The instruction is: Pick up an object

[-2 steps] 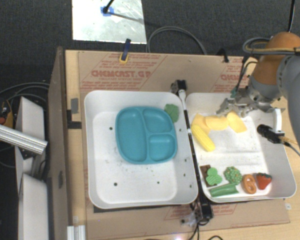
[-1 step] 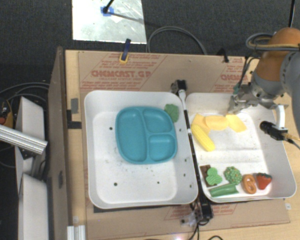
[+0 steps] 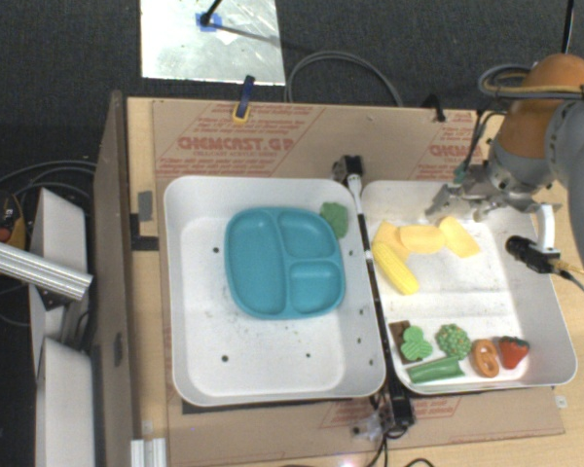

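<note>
A: Where's the gripper (image 3: 464,202) rn?

B: I see it over the far part of the right bin (image 3: 540,309), arm (image 3: 555,125) coming in from the right, orange band above the wrist. The fingers (image 3: 446,202) look spread fairly wide, w/ nothing between them.

A: Closest obj?

B: A pale yellow block (image 3: 459,238) sits just below the fingers on screen, nearer the camera; can't tell if they touch it. Another pale yellow piece (image 3: 419,237) lies just left of that one, and the corn cob (image 3: 394,268) is further down-left from the fingers, touching that second piece.

A: Rest of that bin?

B: Along the near wall, well apart from the fingers: a dark green leafy piece (image 3: 415,343), a broccoli (image 3: 454,340), a green pod (image 3: 434,368), an orange-brown item (image 3: 485,357) and a strawberry (image 3: 513,352), all close together.

A: Left bin?

B: The left bin (image 3: 200,348) holds a blue divided plate (image 3: 284,262), far left of the fingers. A small green item (image 3: 335,219) sits at the plate's far right corner, by the wall between the bins.

A: Table?

B: The table (image 3: 273,139) shows a cardboard sheet under both bins.
</note>
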### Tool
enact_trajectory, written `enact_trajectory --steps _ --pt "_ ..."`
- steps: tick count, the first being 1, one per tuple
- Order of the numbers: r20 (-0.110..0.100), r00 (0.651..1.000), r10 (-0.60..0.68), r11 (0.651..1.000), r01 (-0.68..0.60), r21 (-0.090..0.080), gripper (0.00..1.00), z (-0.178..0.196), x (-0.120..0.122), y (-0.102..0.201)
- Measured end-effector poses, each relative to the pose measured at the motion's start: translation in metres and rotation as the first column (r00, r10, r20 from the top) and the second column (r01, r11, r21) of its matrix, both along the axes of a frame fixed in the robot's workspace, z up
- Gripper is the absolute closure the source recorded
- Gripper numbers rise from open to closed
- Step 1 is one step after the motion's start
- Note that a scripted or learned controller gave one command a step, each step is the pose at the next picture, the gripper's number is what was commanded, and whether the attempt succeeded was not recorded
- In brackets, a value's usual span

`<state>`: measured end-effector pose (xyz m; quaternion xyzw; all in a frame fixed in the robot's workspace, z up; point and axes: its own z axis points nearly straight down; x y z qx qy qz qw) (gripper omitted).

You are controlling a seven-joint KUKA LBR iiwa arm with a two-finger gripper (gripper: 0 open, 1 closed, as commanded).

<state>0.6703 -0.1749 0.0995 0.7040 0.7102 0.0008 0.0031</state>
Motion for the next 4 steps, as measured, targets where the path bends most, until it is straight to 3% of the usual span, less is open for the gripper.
enact_trajectory --steps 1,2,3,4 --pt "-0.004 1.0 -0.002 1.0 0.002 0.002 0.0 -0.015 -0.001 0.025" --pt "-0.003 1.0 -0.01 1.0 0.01 0.001 0.0 -0.003 -0.013 -0.013" --pt "-0.003 1.0 -0.004 1.0 0.004 0.002 0.0 -0.004 -0.008 0.006" --pt "-0.002 1.0 -0.008 1.0 0.008 0.001 0.0 -0.014 -0.007 -0.007"
